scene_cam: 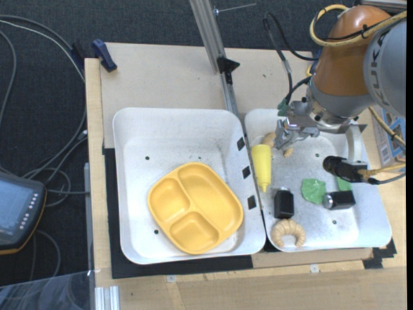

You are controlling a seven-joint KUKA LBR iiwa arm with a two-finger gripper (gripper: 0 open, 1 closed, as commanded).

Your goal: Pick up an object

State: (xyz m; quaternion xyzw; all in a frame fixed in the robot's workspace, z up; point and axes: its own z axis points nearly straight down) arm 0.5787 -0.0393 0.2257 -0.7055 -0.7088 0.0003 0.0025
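1. We count two white bins on the table [161, 76]: the left bin [129, 134] and the right bin [371, 221], side by side.
2. In the left bin lies one yellow divided plate [195, 206] with three compartments.
3. In the right bin we count one yellow corn cob [261, 165] along the left wall, one black block [283, 203], one croissant [288, 233] at the near edge, one green scrap [313, 190], and one dark cylinder [340, 199] just beside the scrap.
4. The gripper [287, 139] hangs over the far left part of the right bin, near the corn cob's top; a small tan thing [268, 139] lies beside it, partly hidden.
5. We cannot tell whether the gripper is clenched or released.
6. A metal rail [210, 24] crosses the table's far side, and a blue clamp [103, 53] sits at its far left corner.
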